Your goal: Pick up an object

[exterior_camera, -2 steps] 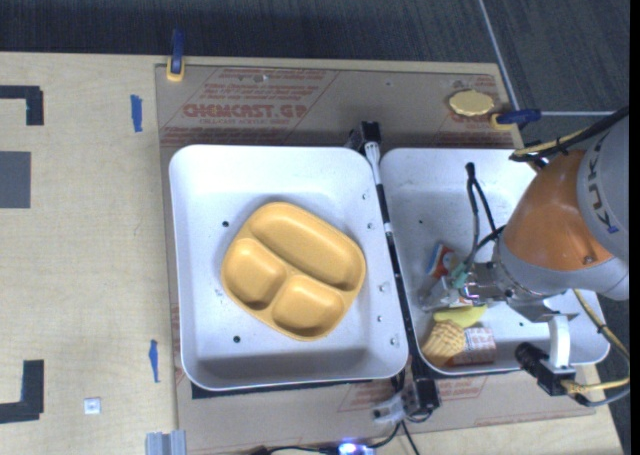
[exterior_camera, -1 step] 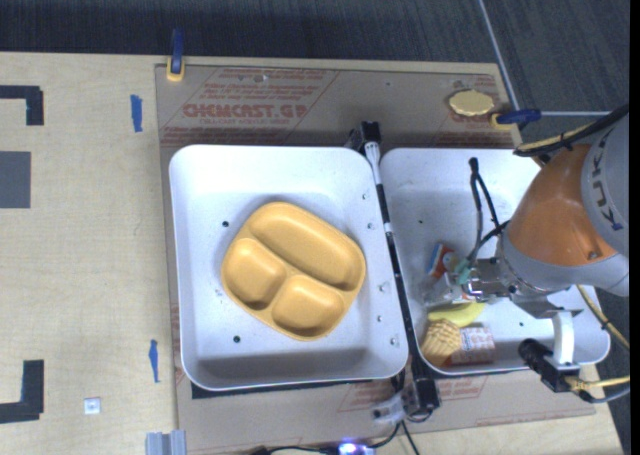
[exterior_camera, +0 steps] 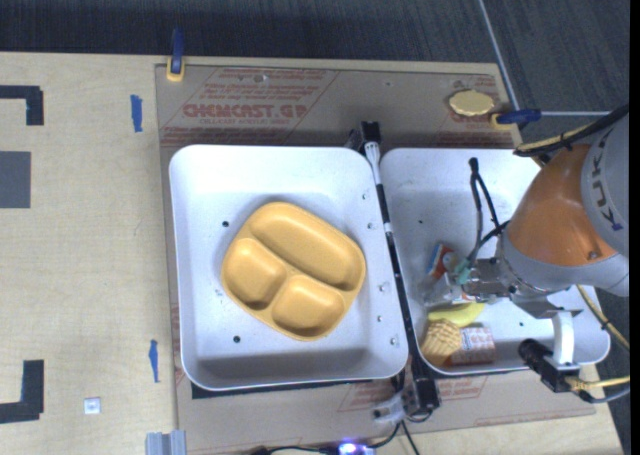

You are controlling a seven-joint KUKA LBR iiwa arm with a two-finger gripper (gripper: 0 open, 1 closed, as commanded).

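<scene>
I see a big yellow three-compartment tray (exterior_camera: pixel 292 270) lying upside down and a little askew in the middle of the left bin (exterior_camera: pixel 190 243), at the centre of the frame. In the right bin (exterior_camera: pixel 420 178), toward the lower right of the frame, a small heap sits against the bin's left side: a waffle-patterned tan piece (exterior_camera: pixel 441 340), a yellow piece (exterior_camera: pixel 455 312) just above it, and a reddish printed packet (exterior_camera: pixel 477 344) beside them. Above that heap lies something small with red and blue on it (exterior_camera: pixel 438 261), possibly a wrapper, too blurred for me to name.

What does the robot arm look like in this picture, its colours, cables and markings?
The grey robot arm has a broad orange band above the wrist and dark letters on its grey shell at the right edge. Black cables run along it toward the metallic two-finger gripper.
</scene>
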